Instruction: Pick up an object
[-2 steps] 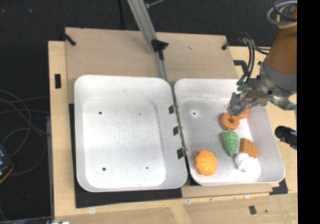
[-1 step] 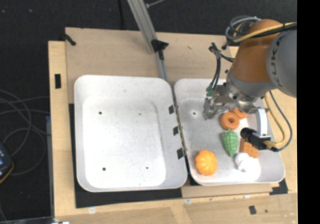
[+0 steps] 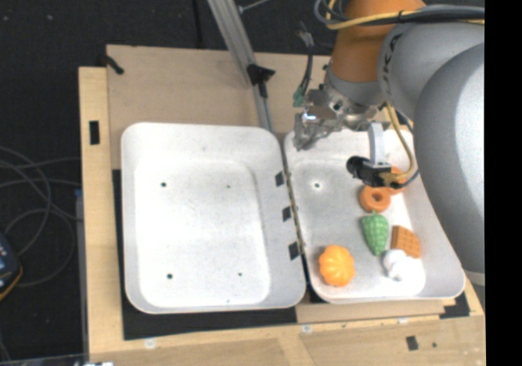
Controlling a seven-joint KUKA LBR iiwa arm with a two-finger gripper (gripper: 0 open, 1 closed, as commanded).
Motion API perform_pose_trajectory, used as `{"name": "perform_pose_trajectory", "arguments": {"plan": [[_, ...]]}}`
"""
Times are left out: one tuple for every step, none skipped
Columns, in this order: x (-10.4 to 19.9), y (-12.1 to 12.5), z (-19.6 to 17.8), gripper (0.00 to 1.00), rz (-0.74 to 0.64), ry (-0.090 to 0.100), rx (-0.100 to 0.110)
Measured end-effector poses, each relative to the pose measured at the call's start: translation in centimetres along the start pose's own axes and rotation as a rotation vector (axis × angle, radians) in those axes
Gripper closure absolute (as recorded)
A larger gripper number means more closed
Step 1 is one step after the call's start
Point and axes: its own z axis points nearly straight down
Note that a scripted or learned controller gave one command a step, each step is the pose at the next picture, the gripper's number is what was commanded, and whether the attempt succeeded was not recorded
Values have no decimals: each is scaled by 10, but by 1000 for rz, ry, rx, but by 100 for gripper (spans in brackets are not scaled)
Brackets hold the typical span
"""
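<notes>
Gripper (image 3: 310, 133) at top centre of frame, over upper left corner of right bin (image 3: 432, 287), close to divider (image 3: 292, 209) shared with left bin (image 3: 139, 152). Cannot tell how far open it stands: too small and cluttered at that spot to read. Nothing seen in its grasp. Candidate objects all lying on floor of right bin, toward lower right of frame, apart from gripper: orange ring (image 3: 375, 198) nearest, green lump (image 3: 376, 234) just below ring, brown waffle piece (image 3: 405, 241) just beside green lump, white ball (image 3: 397, 265) under waffle piece and about touching it, orange pumpkin (image 3: 336, 266) near lower end of divider. Judged progress: early stage, no object lifted and none in contact with gripper. Left to do: move toward lower right, settle on one object, descend, close, raise clear of bin floor.
</notes>
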Motion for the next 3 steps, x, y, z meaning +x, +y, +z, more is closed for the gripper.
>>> {"name": "perform_pose_trajectory", "arguments": {"plan": [[-22,-69,-2,100,6,-2,-1],[32,-35,-1,100,0,0,-2],[17,-84,-73,100,5,0,-8]]}}
